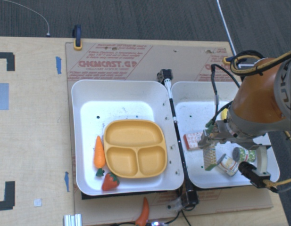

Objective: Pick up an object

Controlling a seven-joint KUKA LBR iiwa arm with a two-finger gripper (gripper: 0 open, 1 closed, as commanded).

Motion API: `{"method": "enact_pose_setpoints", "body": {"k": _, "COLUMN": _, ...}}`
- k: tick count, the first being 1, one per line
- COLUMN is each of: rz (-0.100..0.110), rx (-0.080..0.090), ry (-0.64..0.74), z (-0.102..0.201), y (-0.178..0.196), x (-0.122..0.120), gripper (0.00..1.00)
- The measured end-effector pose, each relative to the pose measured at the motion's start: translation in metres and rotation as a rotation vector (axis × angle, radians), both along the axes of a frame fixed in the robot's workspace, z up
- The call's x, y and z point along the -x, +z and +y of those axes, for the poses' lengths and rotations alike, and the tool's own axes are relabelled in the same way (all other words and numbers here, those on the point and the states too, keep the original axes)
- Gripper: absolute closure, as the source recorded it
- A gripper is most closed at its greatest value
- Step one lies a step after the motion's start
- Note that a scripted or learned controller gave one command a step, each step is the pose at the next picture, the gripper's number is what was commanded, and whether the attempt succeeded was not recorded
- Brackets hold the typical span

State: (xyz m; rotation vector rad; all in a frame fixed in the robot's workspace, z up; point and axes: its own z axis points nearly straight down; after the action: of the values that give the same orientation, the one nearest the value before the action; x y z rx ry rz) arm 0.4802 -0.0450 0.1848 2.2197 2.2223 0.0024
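Over the right bin (183,126), the end effector (212,138) hangs low; its grip state cannot be told. Just left lies a red-and-white packet (193,140); just below, a crumpled wrapper (228,164).

Both shallow white bins (84,126) look like smooth, slightly glossy plastic, as does the matt yellow divided plate (135,147) in the left one, while the bench (27,140) looks like pale bare wood under a paper-faced printed sheet (112,60).
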Motion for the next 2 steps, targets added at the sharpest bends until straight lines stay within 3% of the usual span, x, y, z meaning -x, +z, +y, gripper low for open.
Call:
{"method": "enact_pose_setpoints", "body": {"k": 1, "rz": 0.0, "rx": 0.0, "ry": -0.001, "z": 0.0, "y": 0.0, "x": 0.0, "gripper": 0.0}}
{"method": "enact_pose_setpoints", "body": {"k": 2, "rz": -0.007, "rx": 0.001, "ry": -0.002, "z": -0.058, "y": -0.088, "x": -0.002, "gripper": 0.0}}
